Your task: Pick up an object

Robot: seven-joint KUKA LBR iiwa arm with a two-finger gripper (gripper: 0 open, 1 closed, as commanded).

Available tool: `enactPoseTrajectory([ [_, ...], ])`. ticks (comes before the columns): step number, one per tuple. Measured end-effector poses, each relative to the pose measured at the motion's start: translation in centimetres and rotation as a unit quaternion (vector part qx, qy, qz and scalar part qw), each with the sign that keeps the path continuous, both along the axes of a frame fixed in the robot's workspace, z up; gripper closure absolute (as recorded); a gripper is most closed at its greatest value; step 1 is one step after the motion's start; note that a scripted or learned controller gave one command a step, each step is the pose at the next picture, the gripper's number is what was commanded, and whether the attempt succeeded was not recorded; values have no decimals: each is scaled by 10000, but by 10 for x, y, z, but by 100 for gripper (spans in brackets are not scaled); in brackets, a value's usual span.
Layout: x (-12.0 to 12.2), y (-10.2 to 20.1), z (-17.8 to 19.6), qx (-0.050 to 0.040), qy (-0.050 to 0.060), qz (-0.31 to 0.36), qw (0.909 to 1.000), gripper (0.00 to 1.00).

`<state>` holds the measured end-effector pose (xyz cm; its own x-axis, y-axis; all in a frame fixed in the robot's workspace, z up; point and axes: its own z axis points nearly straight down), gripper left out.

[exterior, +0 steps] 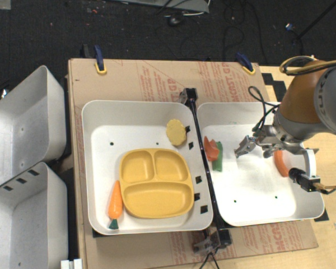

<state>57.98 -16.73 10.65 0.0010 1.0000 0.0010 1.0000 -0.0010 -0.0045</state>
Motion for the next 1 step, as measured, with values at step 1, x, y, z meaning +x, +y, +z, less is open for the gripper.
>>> enactPoseTrajectory([
  [1, 1, 0, 14, -8, -27, 0, 10000, 100],
])
